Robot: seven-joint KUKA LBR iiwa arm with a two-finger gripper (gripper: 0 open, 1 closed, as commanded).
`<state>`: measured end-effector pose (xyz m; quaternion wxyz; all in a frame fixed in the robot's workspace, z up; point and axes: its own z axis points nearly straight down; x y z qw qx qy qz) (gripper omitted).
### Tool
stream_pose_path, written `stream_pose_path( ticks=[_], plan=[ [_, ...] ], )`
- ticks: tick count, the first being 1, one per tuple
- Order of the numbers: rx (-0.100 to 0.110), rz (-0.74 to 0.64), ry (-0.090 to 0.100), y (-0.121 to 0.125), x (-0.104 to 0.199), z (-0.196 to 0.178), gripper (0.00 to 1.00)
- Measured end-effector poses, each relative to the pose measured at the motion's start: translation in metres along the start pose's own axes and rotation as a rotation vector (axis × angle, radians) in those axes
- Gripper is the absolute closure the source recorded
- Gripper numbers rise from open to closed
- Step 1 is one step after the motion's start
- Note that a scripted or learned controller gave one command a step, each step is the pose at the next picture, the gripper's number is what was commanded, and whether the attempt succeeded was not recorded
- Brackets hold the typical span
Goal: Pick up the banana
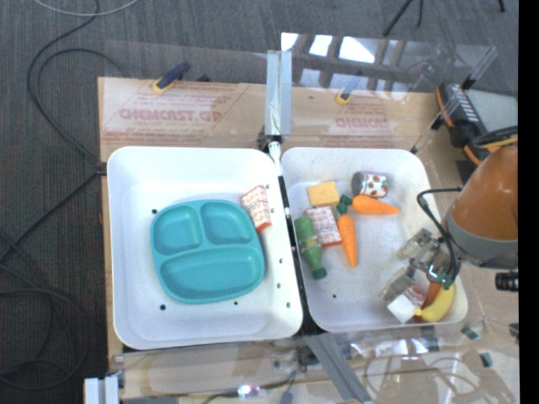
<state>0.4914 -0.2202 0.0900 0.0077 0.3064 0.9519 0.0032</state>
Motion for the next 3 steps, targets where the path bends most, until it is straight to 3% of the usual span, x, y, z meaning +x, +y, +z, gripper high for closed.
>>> stream_pose_path(
  ticks=[1,2,3],
  plan=[
    [0.008,0.101,-0.004,0.031,0.008,0.000,0.00],
    [0.003,0.116,-0.005,-0.002,-0.001,-0.002,0.00],
    [0.009,0.033,0.014,-0.004,0.003,-0.056,0.00]
  ],
)
